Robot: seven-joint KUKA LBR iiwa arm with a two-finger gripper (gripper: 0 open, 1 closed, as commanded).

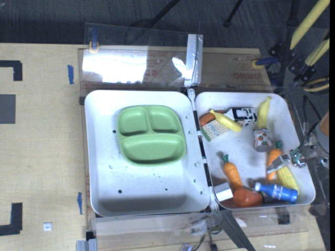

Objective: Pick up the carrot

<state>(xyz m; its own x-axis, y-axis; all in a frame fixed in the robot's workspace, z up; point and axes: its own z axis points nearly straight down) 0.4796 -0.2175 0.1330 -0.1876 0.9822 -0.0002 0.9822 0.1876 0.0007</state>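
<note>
The carrot [232,172] lies in the right bin [306,145], near its lower middle, green top pointing up-left, thick end touching a red tomato [246,196]. It appears to be a light, stiff, smooth plastic toy, likely slippery; best taken across the thick orange middle. The gripper [297,157] sits at the bin's right edge beside a second, smaller carrot [274,157]; finger state cannot be told.
</note>
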